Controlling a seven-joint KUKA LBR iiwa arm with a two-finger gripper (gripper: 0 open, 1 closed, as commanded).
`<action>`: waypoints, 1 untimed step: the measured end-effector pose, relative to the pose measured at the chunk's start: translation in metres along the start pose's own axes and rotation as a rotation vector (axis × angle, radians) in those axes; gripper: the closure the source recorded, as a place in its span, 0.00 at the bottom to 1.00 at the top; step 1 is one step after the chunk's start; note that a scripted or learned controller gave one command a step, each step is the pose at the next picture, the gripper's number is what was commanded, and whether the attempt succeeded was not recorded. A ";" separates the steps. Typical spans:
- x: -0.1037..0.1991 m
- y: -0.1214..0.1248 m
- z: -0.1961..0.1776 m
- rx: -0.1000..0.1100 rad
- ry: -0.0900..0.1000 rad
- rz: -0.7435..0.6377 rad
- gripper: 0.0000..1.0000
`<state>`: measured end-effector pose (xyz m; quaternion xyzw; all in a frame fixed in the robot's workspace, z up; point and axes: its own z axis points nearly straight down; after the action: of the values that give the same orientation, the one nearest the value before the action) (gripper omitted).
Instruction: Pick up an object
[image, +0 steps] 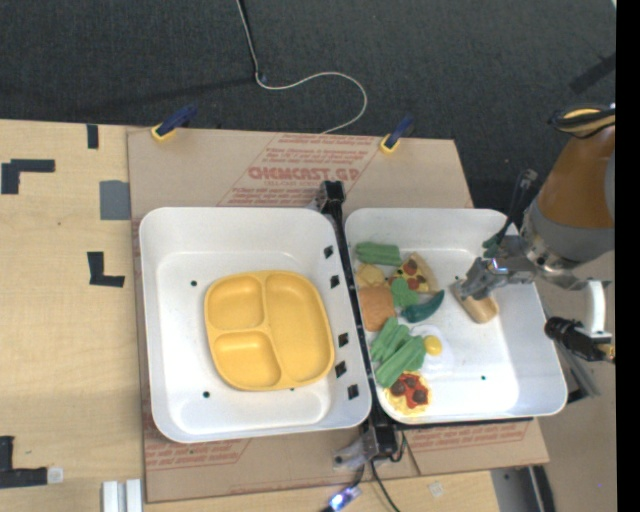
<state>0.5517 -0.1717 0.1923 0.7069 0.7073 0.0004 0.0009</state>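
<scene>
The right bin (520, 385) holds a heap of toy food along its left side: a green piece (377, 252), a pizza slice (413, 270), a tan bread piece (376, 306), a dark green pod (426, 308), green beans (397, 350) and a second pizza slice (408, 393). A tan block (482, 308) lies apart, further right in the bin. My gripper (472, 287) hangs directly over the upper left end of that block, touching or almost touching it. Whether the block is gripped cannot be made out.
The left bin (170, 300) holds a yellow divided plate (268, 328). A black divider with clips (340, 300) runs between the bins. The arm's orange and grey body (580, 190) stands over the right bin's far right corner. A cable (300, 80) lies behind the bins.
</scene>
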 end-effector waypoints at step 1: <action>0.000 0.001 -0.034 0.000 0.000 -0.001 1.00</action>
<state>0.5524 -0.1712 0.2263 0.7065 0.7077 0.0005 0.0010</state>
